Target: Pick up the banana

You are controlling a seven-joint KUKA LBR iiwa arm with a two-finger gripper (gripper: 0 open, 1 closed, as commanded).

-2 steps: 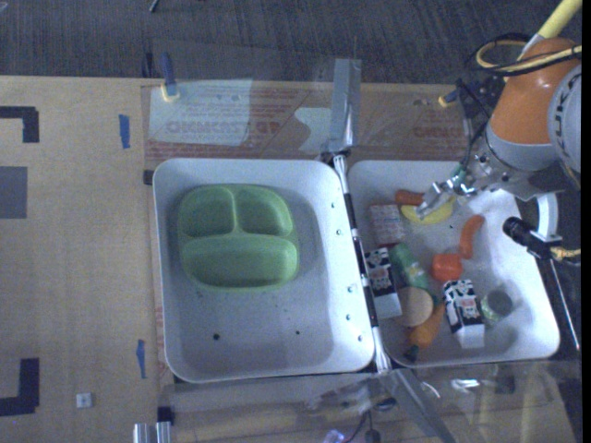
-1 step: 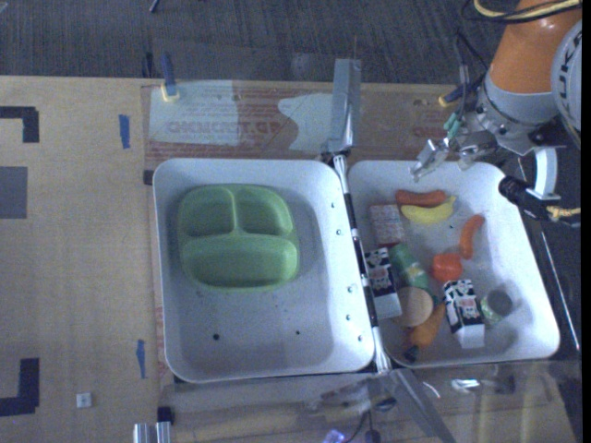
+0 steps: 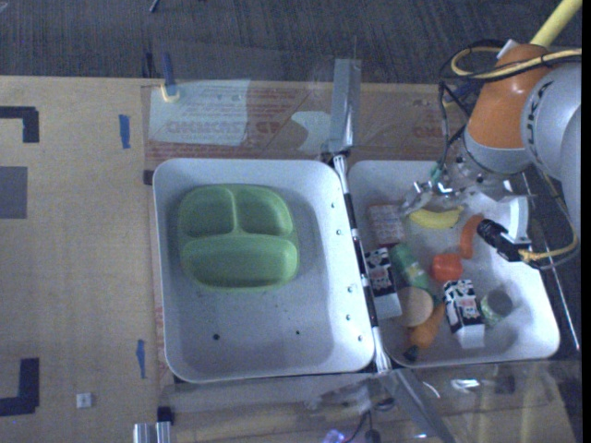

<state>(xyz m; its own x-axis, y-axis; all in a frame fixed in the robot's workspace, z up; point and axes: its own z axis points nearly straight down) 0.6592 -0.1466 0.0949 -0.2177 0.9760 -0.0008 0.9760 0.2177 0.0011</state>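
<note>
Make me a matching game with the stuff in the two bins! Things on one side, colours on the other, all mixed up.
Things:
1. banana
2. plate
3. carrot
4. left bin

Colours:
A. white
B. orange
C. yellow
D. green

Pairs: 1-C, 2-D, 3-B, 4-A

Two white bins [image 3: 175, 247], one green tray [image 3: 238, 235], one banana [image 3: 435, 218], two milk cartons [image 3: 380, 282]
</note>
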